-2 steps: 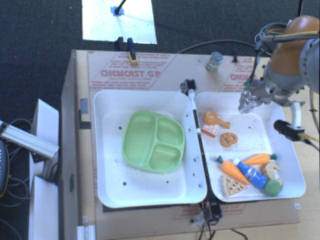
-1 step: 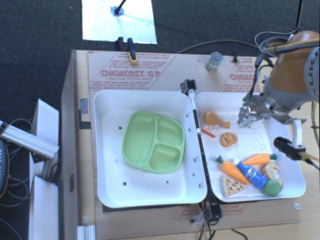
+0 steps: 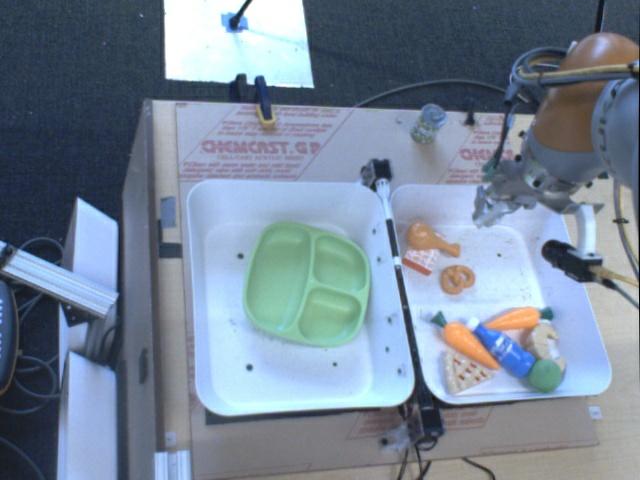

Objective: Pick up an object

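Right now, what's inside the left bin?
A green divided plate lies in the left bin, its compartments bare. The bin floor under the plate is covered, so I can't tell what's beneath.

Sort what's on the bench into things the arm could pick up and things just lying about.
Pickable, in the right bin: drumstick, pretzel, two carrots, blue bottle, waffle, green ball.

Lying about: green tray, left bin, small jar.
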You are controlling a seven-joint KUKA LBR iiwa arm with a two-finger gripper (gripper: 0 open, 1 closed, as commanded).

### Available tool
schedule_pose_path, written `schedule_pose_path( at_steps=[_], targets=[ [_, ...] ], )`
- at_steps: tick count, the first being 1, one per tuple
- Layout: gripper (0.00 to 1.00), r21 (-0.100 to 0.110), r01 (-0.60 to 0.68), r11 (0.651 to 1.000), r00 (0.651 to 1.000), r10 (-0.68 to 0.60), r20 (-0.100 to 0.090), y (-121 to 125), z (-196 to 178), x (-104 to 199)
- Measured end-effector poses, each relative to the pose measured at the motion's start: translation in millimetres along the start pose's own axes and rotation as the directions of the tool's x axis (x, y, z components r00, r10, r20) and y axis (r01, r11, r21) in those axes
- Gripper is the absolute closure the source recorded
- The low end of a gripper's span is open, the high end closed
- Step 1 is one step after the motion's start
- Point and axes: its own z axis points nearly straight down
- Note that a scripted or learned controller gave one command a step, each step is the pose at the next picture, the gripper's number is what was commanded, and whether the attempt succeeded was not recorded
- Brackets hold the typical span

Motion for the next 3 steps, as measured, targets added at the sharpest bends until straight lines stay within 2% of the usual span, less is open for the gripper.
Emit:
schedule_pose_path(
  at_steps=[1, 3],
  targets=[
    [1.0, 0.0, 0.001, 1.0, 1.0, -0.001, 0.0, -31.6, -1.5, 36.5],
    [1.0, 0.001, -0.004, 1.0, 1.0, 0.004, 0.0, -52.2, 6.0, -21.8]
  ],
)
